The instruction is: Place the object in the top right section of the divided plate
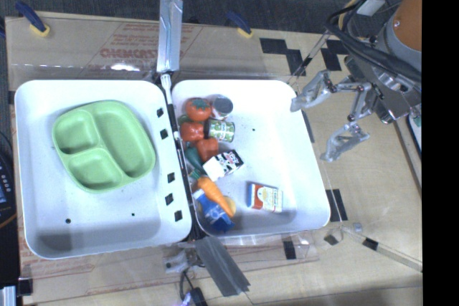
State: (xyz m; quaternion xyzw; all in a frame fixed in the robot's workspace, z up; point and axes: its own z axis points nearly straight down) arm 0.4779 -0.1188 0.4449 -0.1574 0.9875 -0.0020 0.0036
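Two shallow white bins sat side by side on the bench; the left bin (43,226) held one green divided plate (104,145) with three sections, and the right bin (301,175) held the loose objects. Count of objects in the right bin: two red tomato-like items (199,110) and one further red piece below them; one green-labelled can (220,130); one silver can end (223,105); one black-and-white carton (224,164); one orange carrot (213,193); one blue package (212,213); one small red-and-white box (265,197). Most items lay crowded against the left wall of the right bin, beside the divider between bins; the red-and-white box lay apart from the cluster, toward the near edge. The right half of that bin floor was bare white. The plate lay toward the far left of its bin, with bare floor along the near side and right side. The gripper (331,118) hung outside the right bin, just past its right rim, over the bench; its two fingers stood apart with nothing between them.
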